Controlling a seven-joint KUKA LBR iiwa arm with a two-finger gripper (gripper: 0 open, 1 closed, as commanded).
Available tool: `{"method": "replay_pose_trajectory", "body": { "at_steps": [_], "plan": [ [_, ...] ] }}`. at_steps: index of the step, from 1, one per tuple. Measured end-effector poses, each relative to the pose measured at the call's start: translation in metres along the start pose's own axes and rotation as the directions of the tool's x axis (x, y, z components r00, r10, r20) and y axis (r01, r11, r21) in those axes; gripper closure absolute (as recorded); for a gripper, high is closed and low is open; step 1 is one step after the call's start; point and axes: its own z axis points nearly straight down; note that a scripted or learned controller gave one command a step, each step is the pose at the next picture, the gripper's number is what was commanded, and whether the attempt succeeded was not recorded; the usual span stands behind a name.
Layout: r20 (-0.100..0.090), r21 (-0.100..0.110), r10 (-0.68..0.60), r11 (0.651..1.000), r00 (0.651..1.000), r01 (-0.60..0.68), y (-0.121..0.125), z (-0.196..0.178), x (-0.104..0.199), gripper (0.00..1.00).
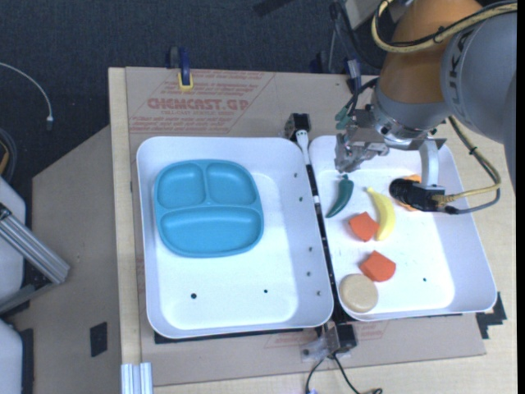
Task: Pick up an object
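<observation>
**Arm poised over green pepper in right-hand bin**

A grey KUKA arm with an orange band above its wrist is reaching in from the right and hanging its two-finger gripper (351, 164) low over the far left corner of the right-hand shallow white plastic bin (459, 261). Lying just below and toward the near side of the fingertips is the small dark-green toy chilli pepper (340, 197), its long axis running slantwise from the stalk end under the gripper down toward the dividing wall between the bins. The fingers appear to be standing narrowly apart with nothing between them, though the slant of the view is making the gap hard to read. Judging from here, the pepper is the nearest thing, and a short drop along its upper end would be the likely move; a grasp across the thin body, not along it, looks the safer bet.

Further along the same bin are resting a yellow toy banana (382, 213), two orange-red blocks (362, 226) and a pale tan round disc (358, 293). In the left-hand white bin (221, 302) is sitting a light-blue sectioned plate (209, 207), well apart from the gripper.
</observation>
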Motion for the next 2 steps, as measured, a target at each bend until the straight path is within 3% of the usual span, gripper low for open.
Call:
{"method": "replay_pose_trajectory", "body": {
  "at_steps": [2],
  "plan": [
    [0.001,-0.004,0.001,1.0,1.0,0.0,-0.018,-0.008,0.092,1.0]
  ]
}}
